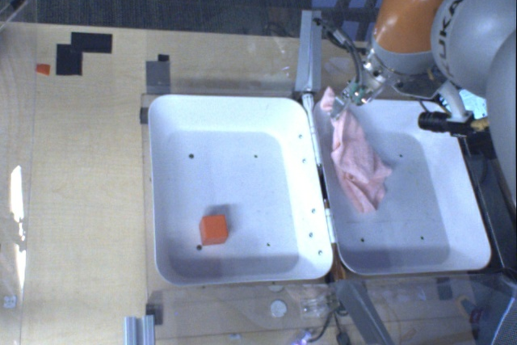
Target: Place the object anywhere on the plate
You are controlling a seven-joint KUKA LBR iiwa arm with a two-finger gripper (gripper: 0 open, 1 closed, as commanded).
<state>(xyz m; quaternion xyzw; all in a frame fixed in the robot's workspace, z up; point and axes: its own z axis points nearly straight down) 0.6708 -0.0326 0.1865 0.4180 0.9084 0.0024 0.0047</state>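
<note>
orange block (pixel 214 229), pink cloth (pixel 358 160) hanging lengthwise from tool (pixel 356 95)

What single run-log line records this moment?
arm: over right bin | pincer: at pink cloth's top | cloth: hanging into right bin | orange block: in left bin

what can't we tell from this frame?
- Gripper: small and partly against the pink cloth; finger state unreadable, and whether it really pinches the cloth.
- Cloth: bunched folds hide whatever lies under it on the right bin floor.
- Arm: cut off by the top and right edges; it covers the right bin's far corner.
- Orange block in the left bin: too small to make out the material.
- No recognisable plate.
</note>
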